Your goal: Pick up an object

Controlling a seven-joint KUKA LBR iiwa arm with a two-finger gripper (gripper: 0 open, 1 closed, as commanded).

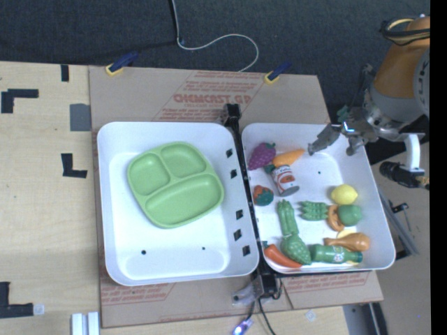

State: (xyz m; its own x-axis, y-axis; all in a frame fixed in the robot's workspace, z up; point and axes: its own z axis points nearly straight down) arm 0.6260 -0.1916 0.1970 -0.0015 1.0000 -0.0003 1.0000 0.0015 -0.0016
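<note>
Right bin (380, 208), white, on the tabletop (42, 187): toy foods lying loose, among them purple grapes (261, 155), a small can (284, 179), a lemon (343, 194), a green bottle (338, 255) and a carrot (279, 258), none of them lifted. Left bin (115, 187): one green divided plate (176, 183). Pincer (339, 139): above the right bin's upper right corner, its two dark fingers spread apart and holding nothing, well apart from the foods.
</note>
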